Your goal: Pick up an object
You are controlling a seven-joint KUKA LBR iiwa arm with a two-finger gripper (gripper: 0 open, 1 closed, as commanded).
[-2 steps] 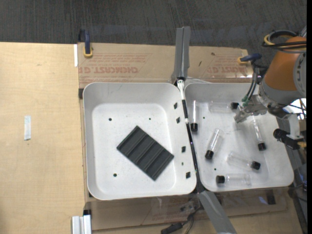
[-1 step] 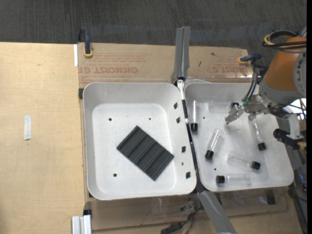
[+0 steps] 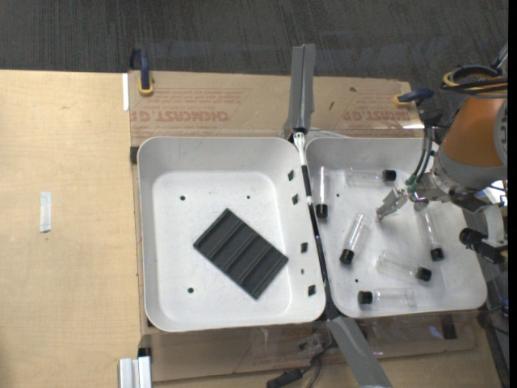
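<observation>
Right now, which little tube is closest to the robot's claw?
The tube just below the gripper, slanting down to its black cap. The other tubes lie farther away.

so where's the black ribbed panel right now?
The black ribbed panel lies flat and tilted near the middle of the left bin, across the divider from the clear tubes in the right bin.

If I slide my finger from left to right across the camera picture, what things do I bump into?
Small white strip on the bench → left white bin → dark ridged tray → divider between the bins → clear tube with black cap → pincer → orange band of the arm.
</observation>
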